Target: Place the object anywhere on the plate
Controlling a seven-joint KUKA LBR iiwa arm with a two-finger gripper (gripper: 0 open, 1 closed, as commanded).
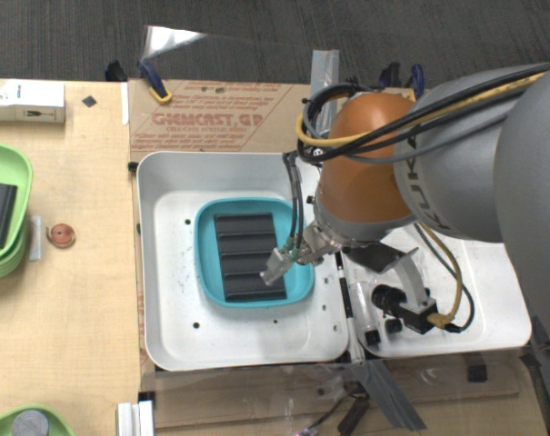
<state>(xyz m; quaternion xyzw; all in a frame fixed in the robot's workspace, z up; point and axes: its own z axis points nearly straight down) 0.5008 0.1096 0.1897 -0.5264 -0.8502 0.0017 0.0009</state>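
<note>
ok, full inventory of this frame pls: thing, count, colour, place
plate: 1, turquoise, rounded square, in left bin
ridged object: 1, black, lying on the plate
bins: 2, white, side by side mid-bench
cardboard sheet: 1, brown, printed, behind left bin
tray: 1, green, far left edge, dark item inside
small disc: 1, reddish, on wooden bench right of green tray
box: 1, white, top left
gripper: 1, metallic, over the plate's right edge
arm: 1, grey with orange band, from the right

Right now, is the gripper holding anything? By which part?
Cannot tell. The gripper sits at the right edge of the dark ridged object on the blue plate.
</note>
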